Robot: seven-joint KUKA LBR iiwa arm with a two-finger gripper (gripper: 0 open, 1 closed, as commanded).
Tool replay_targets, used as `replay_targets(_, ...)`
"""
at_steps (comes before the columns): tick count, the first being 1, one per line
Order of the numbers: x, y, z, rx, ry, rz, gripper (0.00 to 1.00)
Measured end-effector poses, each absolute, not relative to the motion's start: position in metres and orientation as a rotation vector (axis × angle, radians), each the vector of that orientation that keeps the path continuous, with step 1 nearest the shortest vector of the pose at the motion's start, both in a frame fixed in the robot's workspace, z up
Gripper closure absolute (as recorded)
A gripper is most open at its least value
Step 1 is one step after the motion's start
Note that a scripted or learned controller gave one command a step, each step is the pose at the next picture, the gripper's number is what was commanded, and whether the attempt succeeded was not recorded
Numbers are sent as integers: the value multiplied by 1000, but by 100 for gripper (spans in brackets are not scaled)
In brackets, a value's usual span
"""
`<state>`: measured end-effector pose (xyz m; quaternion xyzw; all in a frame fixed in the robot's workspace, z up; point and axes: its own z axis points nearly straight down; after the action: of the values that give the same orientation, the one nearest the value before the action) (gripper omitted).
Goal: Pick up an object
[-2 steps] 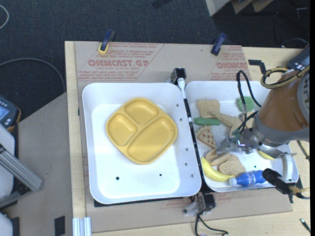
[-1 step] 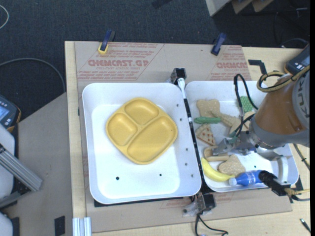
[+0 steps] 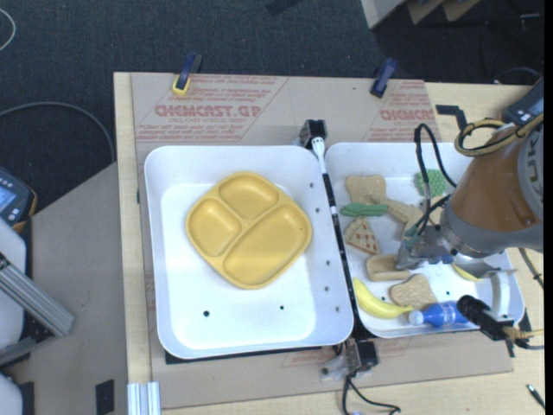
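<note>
The gripper [image 3: 413,253] hangs low in the right bin [image 3: 346,158] among toy foods, over a tan piece [image 3: 380,267]; whether its fingers are clenched I cannot tell. A banana [image 3: 377,303] lies nearby. The left bin [image 3: 164,258] holds a yellow plate [image 3: 249,228].

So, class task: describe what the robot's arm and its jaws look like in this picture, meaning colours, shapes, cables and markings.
The arm enters from the right as a thick rounded body, with a broad orange-brown band above a pale grey wrist section. Black cables loop along its left side, and a yellow-and-black ring of cabling sits near its top. The gripper is a small, dark grey metal piece below the wrist. No lettering is legible on the arm.
</note>
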<state>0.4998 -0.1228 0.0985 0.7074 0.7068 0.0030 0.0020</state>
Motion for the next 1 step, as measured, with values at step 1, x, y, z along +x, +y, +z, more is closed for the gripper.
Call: replay_targets(1,510,-119,157,2215,2219,5,100)
